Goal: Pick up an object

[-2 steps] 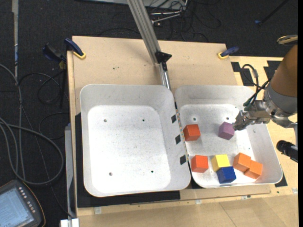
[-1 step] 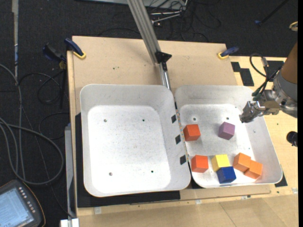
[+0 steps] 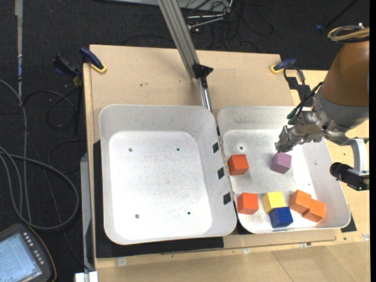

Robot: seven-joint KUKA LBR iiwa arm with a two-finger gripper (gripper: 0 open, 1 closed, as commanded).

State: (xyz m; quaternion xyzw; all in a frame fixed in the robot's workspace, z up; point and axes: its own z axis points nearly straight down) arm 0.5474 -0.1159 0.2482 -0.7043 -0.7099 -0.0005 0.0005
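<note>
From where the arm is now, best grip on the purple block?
Take the purple block from above, across two opposite flat side faces. It is a small cube resting flat on the floor of the right bin, standing apart from the orange block and the others, so there looks to be room on every side. The hand is already just above it.

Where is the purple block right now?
The purple block sits in the right bin, just below the tool, with an orange block off to its left.
</note>
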